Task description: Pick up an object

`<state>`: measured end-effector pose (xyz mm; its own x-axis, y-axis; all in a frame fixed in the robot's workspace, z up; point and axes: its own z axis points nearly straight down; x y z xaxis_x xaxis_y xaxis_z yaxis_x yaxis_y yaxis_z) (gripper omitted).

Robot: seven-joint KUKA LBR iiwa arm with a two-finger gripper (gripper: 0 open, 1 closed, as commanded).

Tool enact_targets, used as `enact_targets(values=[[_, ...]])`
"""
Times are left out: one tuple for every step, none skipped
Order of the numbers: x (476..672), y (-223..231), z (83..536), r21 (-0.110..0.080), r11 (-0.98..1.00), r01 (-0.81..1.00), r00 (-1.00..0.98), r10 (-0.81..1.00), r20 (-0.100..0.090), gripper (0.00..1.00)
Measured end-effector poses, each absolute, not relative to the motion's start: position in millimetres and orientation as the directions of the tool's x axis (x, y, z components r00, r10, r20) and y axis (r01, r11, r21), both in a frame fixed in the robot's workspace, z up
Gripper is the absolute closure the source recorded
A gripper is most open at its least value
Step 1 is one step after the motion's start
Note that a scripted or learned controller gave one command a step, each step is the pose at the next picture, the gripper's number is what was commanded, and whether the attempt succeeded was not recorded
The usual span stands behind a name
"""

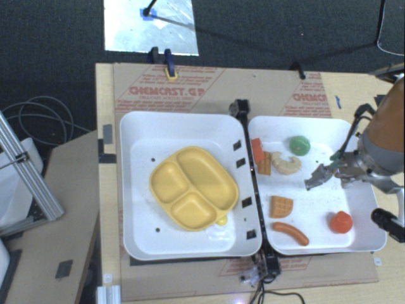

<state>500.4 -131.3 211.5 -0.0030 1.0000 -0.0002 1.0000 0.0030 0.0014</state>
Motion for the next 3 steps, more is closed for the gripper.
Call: enact_targets(values=[[567.4, -89.1, 101.4, 0.003, 0.009, 1.0, -0.009, 1.0, 0.001, 0.0], [493.8, -95.3, 83.1, -0.005, -0.001, 1.0, 0.001, 1.0, 0.001, 0.0], [498.6, -95.3, 95.3, 0.005, 0.001, 1.0, -0.001, 1.0, -0.001, 1.0]])
